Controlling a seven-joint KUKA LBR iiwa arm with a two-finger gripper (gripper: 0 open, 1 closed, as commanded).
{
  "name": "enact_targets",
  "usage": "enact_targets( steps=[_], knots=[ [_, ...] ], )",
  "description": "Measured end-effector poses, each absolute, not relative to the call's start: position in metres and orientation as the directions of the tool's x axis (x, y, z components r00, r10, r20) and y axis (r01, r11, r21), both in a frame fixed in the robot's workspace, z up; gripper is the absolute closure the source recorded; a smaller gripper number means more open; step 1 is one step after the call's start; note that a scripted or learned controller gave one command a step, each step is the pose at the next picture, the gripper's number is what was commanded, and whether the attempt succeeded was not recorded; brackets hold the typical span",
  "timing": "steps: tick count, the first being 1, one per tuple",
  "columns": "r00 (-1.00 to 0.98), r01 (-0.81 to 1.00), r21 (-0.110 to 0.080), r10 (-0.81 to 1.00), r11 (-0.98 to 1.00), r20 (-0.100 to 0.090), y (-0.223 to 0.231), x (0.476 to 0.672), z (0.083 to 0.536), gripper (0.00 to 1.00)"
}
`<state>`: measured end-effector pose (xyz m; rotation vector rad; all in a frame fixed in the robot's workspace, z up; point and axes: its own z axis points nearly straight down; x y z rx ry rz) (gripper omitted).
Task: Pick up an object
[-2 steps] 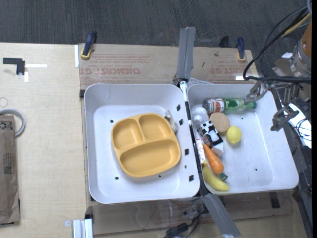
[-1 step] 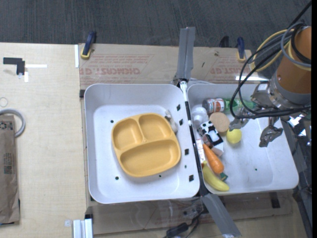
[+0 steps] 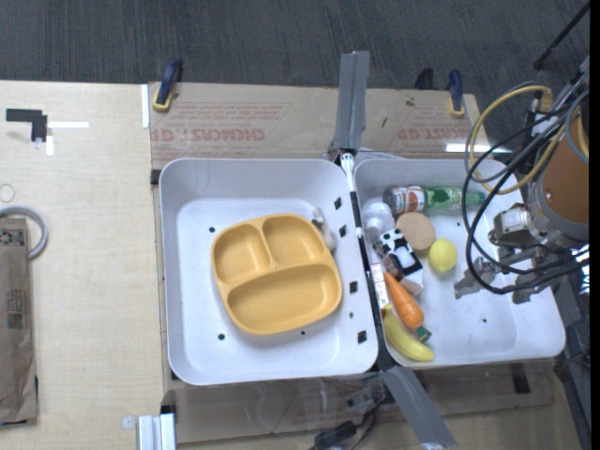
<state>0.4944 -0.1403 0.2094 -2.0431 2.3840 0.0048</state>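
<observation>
- Yellow divided plate (image 3: 277, 275): lies flat in the left bin (image 3: 178, 279), alone there.
- Right bin (image 3: 525, 340): objects crowd its left wall — banana (image 3: 408, 338), carrot (image 3: 405, 300), lemon (image 3: 442, 254), a brown round item (image 3: 417, 231), a black-and-white item (image 3: 397, 248), and a green bottle (image 3: 433, 198) lying along the far wall.
- Gripper (image 3: 483, 277): low over the right bin, just right of the lemon, amid black and yellow cables (image 3: 502, 157); nothing seen in the fingers, and whether they are open cannot be told.
- Table (image 3: 75, 251): brown packet (image 3: 14, 322) at left edge.

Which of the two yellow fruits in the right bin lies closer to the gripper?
The round lemon, in the middle of the right bin, lies closer to the gripper. The long curved banana lies farther off, at the near left corner beside the carrot.
</observation>
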Motion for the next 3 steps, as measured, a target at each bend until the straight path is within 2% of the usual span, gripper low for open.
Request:
enact_targets(
  steps=[1,2,3],
  knots=[
    [-0.158,-0.987,-0.001,-0.987,0.158,-0.008,-0.139,0.496,0.218,1.0],
    [-0.162,-0.987,-0.001,-0.987,0.162,-0.003,-0.128,0.487,0.091,1.0],
    [-0.319,-0.948,0.001,-0.948,0.319,-0.002,-0.117,0.478,0.091,1.0]
  ],
)
